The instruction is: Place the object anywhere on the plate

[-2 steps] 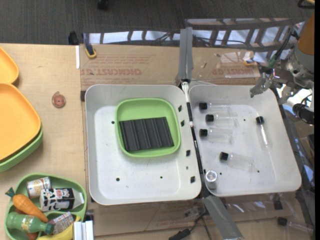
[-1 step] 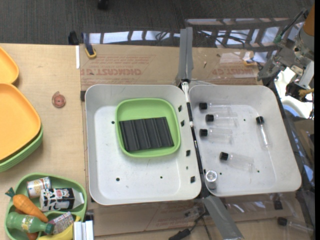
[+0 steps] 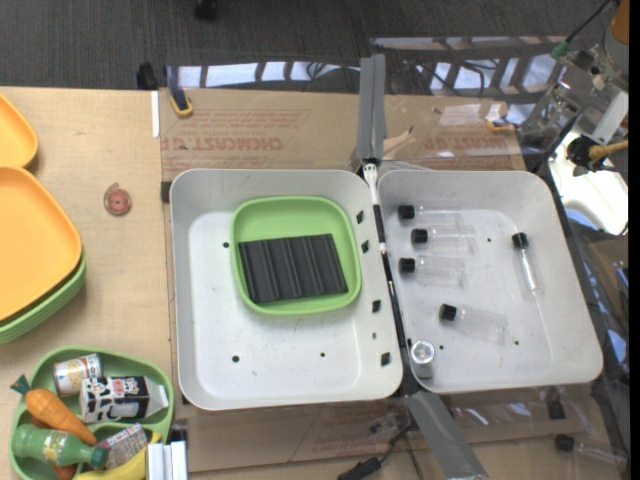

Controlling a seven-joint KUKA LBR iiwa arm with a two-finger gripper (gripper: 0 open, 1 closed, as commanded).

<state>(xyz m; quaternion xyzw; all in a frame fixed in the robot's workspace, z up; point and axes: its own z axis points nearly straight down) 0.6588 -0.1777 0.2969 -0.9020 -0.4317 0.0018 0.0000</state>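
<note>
A square green plate sits in the left bin, toward its far side. A dark grey ribbed slab lies flat on the plate and covers most of its floor. In the right bin lie several clear vials with black caps, for example one vial at the right and another vial near the front. A small round silver-topped jar stands at that bin's front left corner. The end of my arm hangs past the right bin's far right corner, well away from the plate.
On the wooden table at the left stand stacked orange and green plates and a green bowl of toy food. A grey divider rises behind the bins. Cardboard lines the bench behind the left bin.
</note>
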